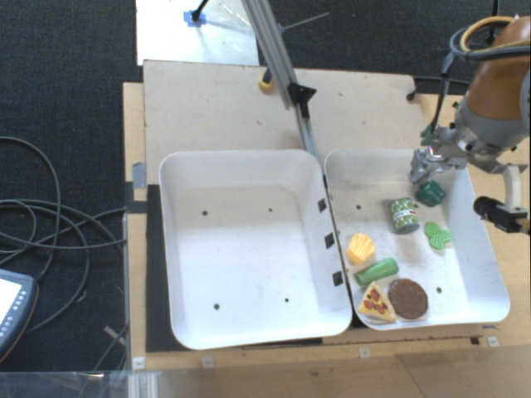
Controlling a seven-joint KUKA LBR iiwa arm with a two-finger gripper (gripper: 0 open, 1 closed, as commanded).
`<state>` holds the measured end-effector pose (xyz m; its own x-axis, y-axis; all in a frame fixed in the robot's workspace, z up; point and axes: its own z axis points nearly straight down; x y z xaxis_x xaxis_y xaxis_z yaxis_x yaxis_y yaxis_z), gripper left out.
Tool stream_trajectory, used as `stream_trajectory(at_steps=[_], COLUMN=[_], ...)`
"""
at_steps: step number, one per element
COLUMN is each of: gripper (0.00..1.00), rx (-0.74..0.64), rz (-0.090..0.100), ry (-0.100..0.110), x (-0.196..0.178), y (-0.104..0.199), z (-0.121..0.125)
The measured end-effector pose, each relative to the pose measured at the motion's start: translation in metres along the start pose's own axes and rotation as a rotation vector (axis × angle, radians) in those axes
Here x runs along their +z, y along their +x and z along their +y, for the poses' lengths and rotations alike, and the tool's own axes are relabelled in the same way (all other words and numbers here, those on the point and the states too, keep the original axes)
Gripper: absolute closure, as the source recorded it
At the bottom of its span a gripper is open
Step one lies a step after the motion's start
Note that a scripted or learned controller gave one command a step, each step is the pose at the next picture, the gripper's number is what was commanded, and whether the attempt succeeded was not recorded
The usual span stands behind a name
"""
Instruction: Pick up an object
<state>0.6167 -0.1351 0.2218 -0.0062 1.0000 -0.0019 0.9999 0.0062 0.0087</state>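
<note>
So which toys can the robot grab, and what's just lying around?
For the job: gripper, dark green piece, can, light green toy, yellow shell, green pickle, pizza slice, brown patty.

Lying about: cables, metal pole.

Bright even overhead light, soft faint shadows, mild glare on white bins (249, 172), slightly soft focus

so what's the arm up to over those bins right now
A grey robot arm with an orange band reaches in over the right white bin, its gripper low at the bin's far side, right by a dark green toy piece. The view doesn't settle whether it holds anything. Nearer lie a small green-labelled can, a light green ridged piece, a yellow shell-shaped toy, a green cucumber-like toy, a pizza slice toy and a brown round patty.
</note>
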Motion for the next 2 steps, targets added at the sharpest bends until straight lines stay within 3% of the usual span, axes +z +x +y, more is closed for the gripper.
stream_trajectory(at_steps=[1,2], gripper=[1.00,1.00], rx=[0.000,-0.003], rz=[0.000,0.004], ry=[0.000,0.008], x=[-0.053,-0.053], y=[0.000,0.050], z=[0.002,-0.019])
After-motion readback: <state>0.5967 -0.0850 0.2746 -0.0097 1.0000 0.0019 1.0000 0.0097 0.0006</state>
